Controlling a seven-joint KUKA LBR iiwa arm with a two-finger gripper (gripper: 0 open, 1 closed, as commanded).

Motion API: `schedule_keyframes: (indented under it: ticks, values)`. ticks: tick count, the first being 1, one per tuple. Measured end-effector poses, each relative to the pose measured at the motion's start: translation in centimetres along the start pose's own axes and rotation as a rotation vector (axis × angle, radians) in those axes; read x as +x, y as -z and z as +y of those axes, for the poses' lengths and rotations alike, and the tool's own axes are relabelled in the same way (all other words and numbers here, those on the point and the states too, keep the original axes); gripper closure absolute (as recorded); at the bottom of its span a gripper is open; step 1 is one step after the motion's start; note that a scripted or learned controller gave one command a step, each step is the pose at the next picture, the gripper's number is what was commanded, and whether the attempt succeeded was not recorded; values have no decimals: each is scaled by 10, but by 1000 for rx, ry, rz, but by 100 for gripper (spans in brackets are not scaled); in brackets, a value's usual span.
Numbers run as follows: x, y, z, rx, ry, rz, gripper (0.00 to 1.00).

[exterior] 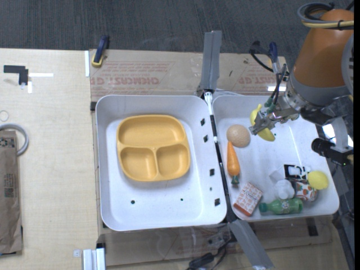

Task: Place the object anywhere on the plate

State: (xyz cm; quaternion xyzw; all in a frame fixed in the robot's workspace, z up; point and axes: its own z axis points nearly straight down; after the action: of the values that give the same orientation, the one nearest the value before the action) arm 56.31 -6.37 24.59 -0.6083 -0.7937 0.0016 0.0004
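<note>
Over the far part of the right bin [329, 204] hang the jaws [263, 124], reaching in from the right under the grey arm [323, 55] with its orange band. They sit right at a yellow object, maybe a banana [264, 118], which shows on both sides of the metal; whether the jaws are apart, together or clamped on it I cannot tell. Just left of them lies a tan egg [238, 135], and nearer, along the bin's left wall, a carrot [233, 161] with its green end pointing near. At the near side of the same bin lie a small orange-and-white packet [248, 199], a green bottle [281, 207] on its side, a clear cup [283, 189], a lemon [318, 179] and a small printed carton [304, 191], the last few crowded together at the right. A black-and-white tag [293, 171] lies just far of them. The left bin [112, 207] holds the yellow plate [153, 147], three compartments, flat on the floor, well apart from the jaws. Both bins rest on the desk [50, 151]
</note>
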Motion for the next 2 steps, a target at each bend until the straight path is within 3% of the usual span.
schedule_keyframes:
  ticks: [1,2]
  values:
    - [60,-46,-1,0,109,1,100]
    - [139,-55,0,1,-228,1,100]
